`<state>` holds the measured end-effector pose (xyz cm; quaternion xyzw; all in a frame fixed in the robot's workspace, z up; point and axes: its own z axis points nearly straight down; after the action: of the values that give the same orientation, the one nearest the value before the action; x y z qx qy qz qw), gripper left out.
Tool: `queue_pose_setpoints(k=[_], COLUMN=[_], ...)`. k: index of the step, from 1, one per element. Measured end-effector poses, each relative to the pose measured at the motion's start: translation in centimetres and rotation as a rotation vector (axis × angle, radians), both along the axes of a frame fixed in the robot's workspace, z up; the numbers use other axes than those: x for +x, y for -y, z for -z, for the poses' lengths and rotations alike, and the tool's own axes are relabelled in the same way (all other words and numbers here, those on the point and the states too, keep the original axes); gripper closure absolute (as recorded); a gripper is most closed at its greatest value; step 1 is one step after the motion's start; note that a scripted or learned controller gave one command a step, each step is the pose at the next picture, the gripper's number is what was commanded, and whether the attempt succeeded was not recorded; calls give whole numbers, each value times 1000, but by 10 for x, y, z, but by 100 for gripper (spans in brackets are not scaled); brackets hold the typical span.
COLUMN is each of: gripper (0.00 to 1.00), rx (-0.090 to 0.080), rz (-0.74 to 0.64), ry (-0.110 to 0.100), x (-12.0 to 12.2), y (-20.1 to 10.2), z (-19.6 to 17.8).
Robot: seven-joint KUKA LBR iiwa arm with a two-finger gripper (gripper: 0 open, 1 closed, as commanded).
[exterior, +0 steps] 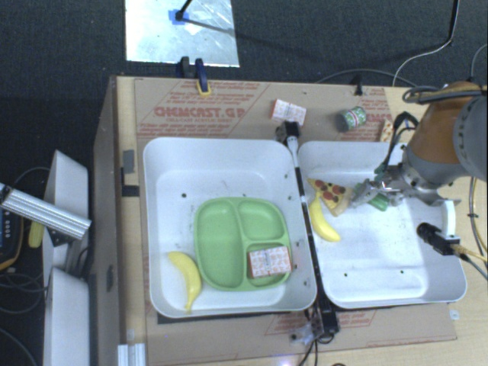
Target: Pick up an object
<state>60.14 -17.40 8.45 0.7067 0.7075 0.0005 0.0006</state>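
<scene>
Clearly the arm is closing on something in the right bin (396, 284), so the approach matters most. Going left to right: the left bin (164, 204) holds a green divided plate (232, 239) with a small printed box (269, 261) in its five o'clock compartment, and a banana (186, 277) lies at the plate's seven o'clock. In the right bin, a second banana (323, 223) lies by the dividing wall, with a pizza slice toy (330, 193) just at its twelve o'clock. The claw (369, 195) sits at the pizza's three o'clock, close beside it; how far it is open I cannot tell. To do this well, I judge it should centre over the slice, drop squarely, and avoid nudging the banana.
</scene>
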Motion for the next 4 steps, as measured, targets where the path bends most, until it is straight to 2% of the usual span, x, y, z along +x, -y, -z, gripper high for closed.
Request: queue_pose_setpoints(k=[1, 2, 3, 4], gripper=[0, 0, 0, 0], rx=[-1, -1, -3, -3], rz=[1, -4, -3, -2], ry=[1, 5, 15, 8], x=[-46, 8, 7, 26], y=[31, -35, -8, -13], z=[-60, -13, -7, -5])
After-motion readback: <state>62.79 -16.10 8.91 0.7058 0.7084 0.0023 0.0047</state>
